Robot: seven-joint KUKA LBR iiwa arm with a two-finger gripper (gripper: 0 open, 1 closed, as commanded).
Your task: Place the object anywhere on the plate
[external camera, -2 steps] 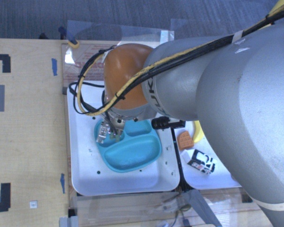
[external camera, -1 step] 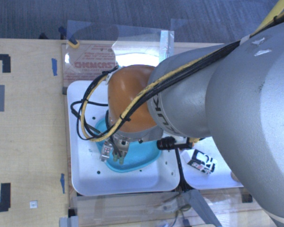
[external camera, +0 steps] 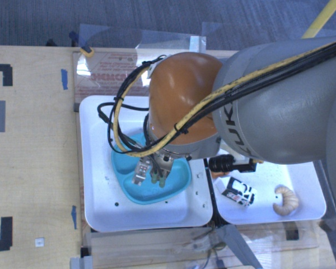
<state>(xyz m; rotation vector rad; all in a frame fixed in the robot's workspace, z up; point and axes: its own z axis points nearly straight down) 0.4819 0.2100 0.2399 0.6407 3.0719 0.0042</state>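
A blue plate (external camera: 151, 178) lies in the left white bin (external camera: 95, 167). My gripper (external camera: 151, 175) hangs low over the middle of the plate, its fingertips (external camera: 139, 174) pointing down and a little apart, with blue plate showing between them. I see nothing between them. The arm's orange band and grey body hide the plate's far part. In the right bin (external camera: 308, 178) lie a small black-and-white object (external camera: 238, 194) and a beige croissant-shaped object (external camera: 285, 200), both well to the right of the gripper.
The ridge where the two bins meet (external camera: 210, 189) runs just right of the plate. A wooden bench (external camera: 33, 150) with black markings stretches to the left. The arm's bulk covers the back of both bins.
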